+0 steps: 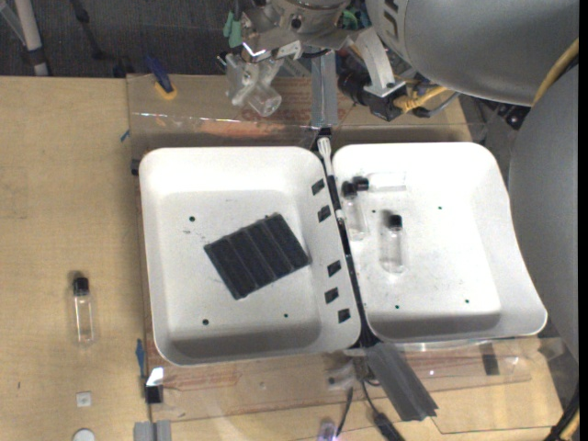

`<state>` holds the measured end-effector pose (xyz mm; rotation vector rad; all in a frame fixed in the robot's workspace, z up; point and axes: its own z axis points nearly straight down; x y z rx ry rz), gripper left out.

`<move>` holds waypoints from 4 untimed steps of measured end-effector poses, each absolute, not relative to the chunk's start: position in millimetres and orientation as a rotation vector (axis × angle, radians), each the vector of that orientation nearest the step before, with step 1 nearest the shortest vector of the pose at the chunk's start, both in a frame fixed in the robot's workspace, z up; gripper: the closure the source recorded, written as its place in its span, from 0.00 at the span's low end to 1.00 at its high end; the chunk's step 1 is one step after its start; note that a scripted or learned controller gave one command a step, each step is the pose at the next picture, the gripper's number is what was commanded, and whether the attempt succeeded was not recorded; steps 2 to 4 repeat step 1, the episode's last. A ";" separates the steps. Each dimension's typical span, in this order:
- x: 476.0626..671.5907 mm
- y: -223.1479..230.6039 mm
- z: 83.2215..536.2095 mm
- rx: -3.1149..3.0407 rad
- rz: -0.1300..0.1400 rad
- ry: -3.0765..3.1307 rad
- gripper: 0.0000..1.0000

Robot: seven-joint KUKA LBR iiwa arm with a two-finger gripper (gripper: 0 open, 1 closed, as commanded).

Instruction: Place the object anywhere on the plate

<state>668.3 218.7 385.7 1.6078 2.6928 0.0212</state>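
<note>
A black ribbed plate (256, 254) lies flat and askew in the middle of the left bin (175, 177). Clear vials with black caps lie in the right bin (459, 182): one vial (392, 243) points toward the front, another vial (372, 186) lies crosswise near the far left corner. My gripper (256, 88) hangs high beyond the left bin's far rim, well away from the plate and the vials. Something pale and glassy shows at its tip, and I cannot make out what it is.
A further clear vial (83, 309) with a black cap lies on the wooden bench left of the bins. The divider (335, 246) between the bins carries several black tabs. The arm's bulk fills the upper right.
</note>
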 end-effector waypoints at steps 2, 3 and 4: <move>668.8 219.3 396.2 1.607 0.026 2.692 1.00; 668.8 219.3 396.2 1.607 0.026 2.692 1.00; 668.8 219.3 396.2 1.607 0.026 2.692 1.00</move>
